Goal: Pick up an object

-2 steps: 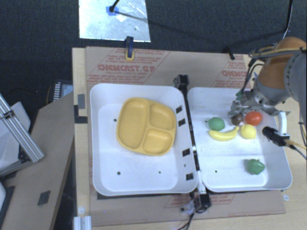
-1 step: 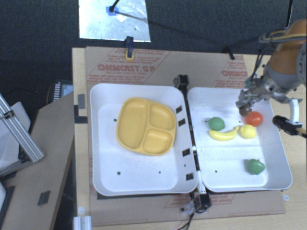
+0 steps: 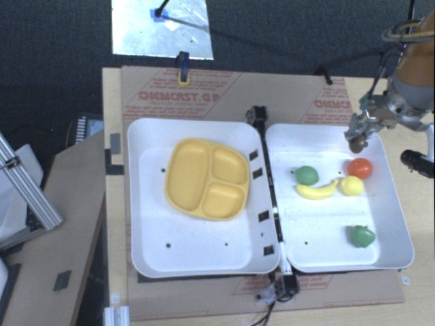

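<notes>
The right bin (image 3: 387,250) holds a green round fruit (image 3: 306,175), a yellow banana (image 3: 317,191), a yellow lemon-like fruit (image 3: 352,185), a red-orange fruit (image 3: 360,168) and a green pepper-like piece (image 3: 362,236). My gripper (image 3: 356,143) hangs over the bin's back right corner, a little above and behind the red-orange fruit. Nothing shows between its fingers.
The left bin (image 3: 146,243) holds a yellow divided plate (image 3: 206,178). A black clamp strip (image 3: 266,182) runs between the two bins. A metal frame (image 3: 24,189) stands at the far left, off the bench.
</notes>
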You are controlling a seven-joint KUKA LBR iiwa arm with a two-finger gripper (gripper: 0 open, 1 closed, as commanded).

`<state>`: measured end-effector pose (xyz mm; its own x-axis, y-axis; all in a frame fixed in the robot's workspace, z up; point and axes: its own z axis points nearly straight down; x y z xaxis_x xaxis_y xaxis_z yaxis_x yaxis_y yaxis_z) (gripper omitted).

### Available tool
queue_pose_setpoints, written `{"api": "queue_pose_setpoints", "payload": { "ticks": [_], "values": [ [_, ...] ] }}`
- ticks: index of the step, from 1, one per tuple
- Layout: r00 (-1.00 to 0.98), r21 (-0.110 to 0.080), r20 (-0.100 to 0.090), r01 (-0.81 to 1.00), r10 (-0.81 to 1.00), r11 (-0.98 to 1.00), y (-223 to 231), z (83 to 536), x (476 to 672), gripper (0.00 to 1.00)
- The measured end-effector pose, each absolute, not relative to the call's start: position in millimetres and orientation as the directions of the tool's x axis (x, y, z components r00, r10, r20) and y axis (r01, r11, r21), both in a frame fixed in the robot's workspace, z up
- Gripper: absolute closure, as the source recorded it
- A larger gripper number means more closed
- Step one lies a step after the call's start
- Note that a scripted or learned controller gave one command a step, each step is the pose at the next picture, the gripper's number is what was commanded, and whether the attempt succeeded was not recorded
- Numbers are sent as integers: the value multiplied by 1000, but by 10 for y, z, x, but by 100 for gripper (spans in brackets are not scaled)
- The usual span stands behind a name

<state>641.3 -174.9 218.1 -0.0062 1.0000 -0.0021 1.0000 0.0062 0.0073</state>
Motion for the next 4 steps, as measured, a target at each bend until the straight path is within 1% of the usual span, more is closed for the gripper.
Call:
{"api": "queue_pose_setpoints", "payload": {
  "ticks": [1,2,3,4],
  "values": [
    [-9,0,1,1000,1000,9,-1275,2097,6251,100],
    [-7,0,0,1000,1000,7,-752,2203,6002,100],
    [-9,-1,1,1000,1000,9,-265,2118,5856,100],
    [-9,-2,1,1000,1000,9,156,2140,5571,100]
  ]
}}
